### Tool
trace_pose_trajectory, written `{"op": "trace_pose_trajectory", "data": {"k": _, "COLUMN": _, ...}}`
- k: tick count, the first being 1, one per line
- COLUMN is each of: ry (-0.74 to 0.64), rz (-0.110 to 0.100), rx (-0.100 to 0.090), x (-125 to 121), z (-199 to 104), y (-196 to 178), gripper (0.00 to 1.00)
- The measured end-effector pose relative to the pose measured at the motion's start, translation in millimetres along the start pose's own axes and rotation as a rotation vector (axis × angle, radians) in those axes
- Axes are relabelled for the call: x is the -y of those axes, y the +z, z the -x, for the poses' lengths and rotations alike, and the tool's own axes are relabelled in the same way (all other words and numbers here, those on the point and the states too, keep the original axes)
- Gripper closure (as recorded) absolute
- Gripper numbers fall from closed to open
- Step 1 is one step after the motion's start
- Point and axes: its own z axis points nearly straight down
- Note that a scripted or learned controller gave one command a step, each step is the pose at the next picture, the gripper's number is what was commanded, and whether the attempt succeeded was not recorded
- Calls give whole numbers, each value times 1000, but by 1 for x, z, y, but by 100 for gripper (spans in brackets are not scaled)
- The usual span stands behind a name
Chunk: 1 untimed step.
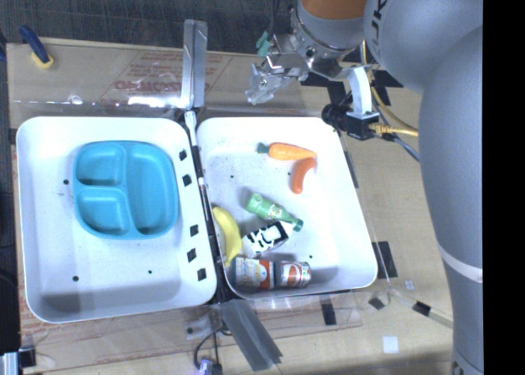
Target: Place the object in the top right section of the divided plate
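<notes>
A blue divided plate (127, 189) lies in the left bin (49, 226), with two small sections on its left and one long section on its right. My gripper (262, 86) hangs over the bench just beyond the far rim of the right bin (349, 217), near the divider between the bins. I see nothing in it. In the right bin lie a carrot (283, 151), an orange sausage (302, 174), a green bottle (273, 210), a banana (227, 234), a black-and-white packet (269, 236) and a red-labelled can (271, 273) on its side.
The grey arm (426, 78) comes in from the right, above the right bin's far right corner. A metal bar (194, 61) stands upright at the back between the bins. A blue and yellow tool (34, 45) lies at the bench's far left.
</notes>
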Motion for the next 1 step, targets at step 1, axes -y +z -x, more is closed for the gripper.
{"op": "trace_pose_trajectory", "data": {"k": 1, "ry": -366, "rz": -2, "rx": -1, "x": 0, "z": 2, "y": 5, "gripper": 100}}
